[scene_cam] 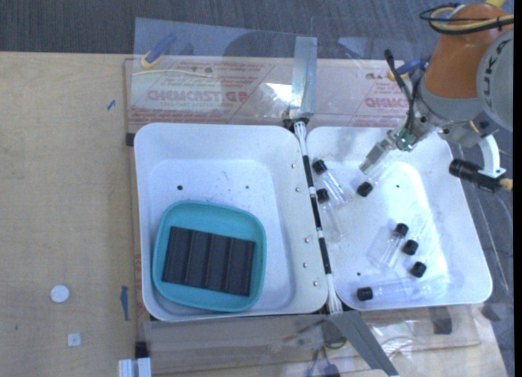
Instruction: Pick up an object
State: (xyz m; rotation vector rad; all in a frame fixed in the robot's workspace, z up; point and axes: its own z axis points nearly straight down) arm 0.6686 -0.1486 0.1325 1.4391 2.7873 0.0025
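Several clear vials with black caps lie scattered in the right bin (465,277). One vial (327,178) lies near the bin's left wall, and a black-capped vial (364,188) sits just below the gripper's tip. More vials (390,245) lie toward the lower right, and another vial (387,290) lies along the front edge. My gripper (373,160) hangs over the upper middle of the right bin, slanting down to the left. I cannot make out anything held in it.
The left bin (155,147) holds a teal tray (171,220) with a black ridged block (208,261) on it. A metal divider (314,204) runs between the two bins. Clear plastic sheeting (212,94) lies behind the bins.
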